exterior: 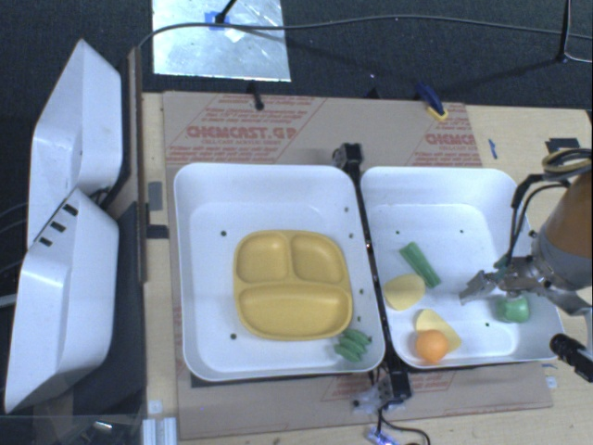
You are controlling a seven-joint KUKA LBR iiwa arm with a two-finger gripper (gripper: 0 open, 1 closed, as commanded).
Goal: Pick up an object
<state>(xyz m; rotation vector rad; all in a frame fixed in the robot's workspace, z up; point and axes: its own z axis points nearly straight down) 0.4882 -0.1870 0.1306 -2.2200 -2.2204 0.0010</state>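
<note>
Your tool sits low in right bin, at its right side. Small round green piece lies just beside tool, on near-right; looks touching, not clearly between fingers. Fingers splayed toward left, apparently released, gripping nothing visible. Green stick lies diagonal, left of tool, apart. Yellow pieces and orange ball cluster near front wall. Bin floor smooth, white; room tight against right wall.
</note>
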